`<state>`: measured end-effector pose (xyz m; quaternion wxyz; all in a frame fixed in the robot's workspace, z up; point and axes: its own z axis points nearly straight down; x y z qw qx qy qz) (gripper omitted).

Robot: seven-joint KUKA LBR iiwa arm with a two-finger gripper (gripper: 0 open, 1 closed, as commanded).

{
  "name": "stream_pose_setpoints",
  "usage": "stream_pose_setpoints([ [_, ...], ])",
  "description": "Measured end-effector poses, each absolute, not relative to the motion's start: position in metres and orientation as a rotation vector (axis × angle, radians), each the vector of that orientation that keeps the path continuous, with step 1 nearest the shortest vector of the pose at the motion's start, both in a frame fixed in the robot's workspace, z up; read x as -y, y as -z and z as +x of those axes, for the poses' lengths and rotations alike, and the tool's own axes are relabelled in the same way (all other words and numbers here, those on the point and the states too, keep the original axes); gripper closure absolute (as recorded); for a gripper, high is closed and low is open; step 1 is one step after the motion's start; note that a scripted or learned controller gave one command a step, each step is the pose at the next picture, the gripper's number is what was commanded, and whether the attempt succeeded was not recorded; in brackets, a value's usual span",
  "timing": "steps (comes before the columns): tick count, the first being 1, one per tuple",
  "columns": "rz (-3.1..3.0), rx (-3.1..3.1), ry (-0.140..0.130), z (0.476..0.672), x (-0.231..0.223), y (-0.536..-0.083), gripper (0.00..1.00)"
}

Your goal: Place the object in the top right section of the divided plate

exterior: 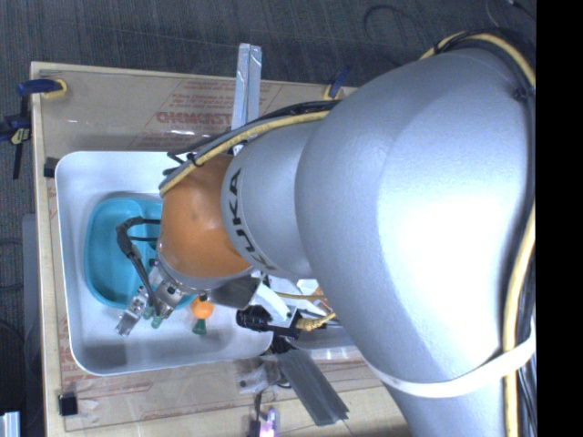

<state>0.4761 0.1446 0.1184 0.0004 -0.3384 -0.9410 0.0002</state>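
Observation:
A blue divided plate [103, 255] lies in the left part of the white bin [71, 198]; the arm hides its right side. A small orange object with a green end [200, 313] rests on the bin floor near the front wall, to the right of the plate. My gripper [141, 320] hangs low just off the plate's near edge, a short way left of the orange object. Its fingers [127, 323] stand apart with nothing between them.
The grey arm with its orange band [196, 230] covers the bin's right half and most of the bench. Black cables [135, 235] loop over the plate. A metal bracket [305, 385] juts out at the bench's front edge.

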Motion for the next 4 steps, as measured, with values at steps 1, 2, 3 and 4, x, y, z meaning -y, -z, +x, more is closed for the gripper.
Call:
stream_pose_setpoints([
  [1,-0.961,2.992,0.001,0.532,-0.143,-0.296,0.0],
  [2,-1.719,2.631,0.0,0.501,-0.126,-0.4,0.0],
  [3,-1.704,2.638,-0.005,0.501,-0.128,-0.409,1.0],
  [4,-1.985,2.432,-0.007,0.476,-0.098,-0.34,1.0],
])
